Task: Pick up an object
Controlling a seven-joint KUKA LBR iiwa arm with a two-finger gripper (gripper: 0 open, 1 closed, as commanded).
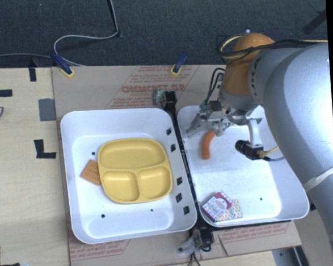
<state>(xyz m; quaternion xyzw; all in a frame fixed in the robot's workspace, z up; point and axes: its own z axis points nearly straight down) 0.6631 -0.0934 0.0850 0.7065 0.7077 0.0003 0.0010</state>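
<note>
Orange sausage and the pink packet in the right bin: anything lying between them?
No. In the camera view, only bare white bin floor lies between the sausage and the packet.

Divided tray (136,168) in left bin (81,221); packet (221,206) in right bin (274,207).

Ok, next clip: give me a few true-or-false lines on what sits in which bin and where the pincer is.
1. The yellow tray lies in the left bin. True.
2. The orange sausage lies in the left bin. False: it is in the right bin.
3. The pincer is above the right bin, near the sausage. True.
4. The small packet sits on the yellow tray. False: it lies at the right bin's front left corner.
5. A cracker shows at the tray's left edge. True.
</note>
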